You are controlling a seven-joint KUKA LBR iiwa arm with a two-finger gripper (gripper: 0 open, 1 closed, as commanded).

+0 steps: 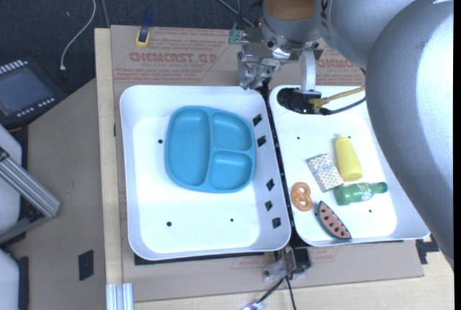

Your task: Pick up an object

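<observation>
My gripper (253,76) hangs over the back rim between the two bins, above the far edge of the left bin (144,157). I see nothing between its fingers. In the right bin (403,226) lie a yellow bottle (347,158), a green bottle (359,192), a patterned packet (324,171), a pretzel (302,195) and a watermelon slice (333,220). All of them lie well in front of the gripper, toward the near right.
A blue divided plate (209,148) rests in the left bin. The big grey arm covers the view's upper right and overhangs the right bin's far side. Cables trail across the dark floor behind the bench.
</observation>
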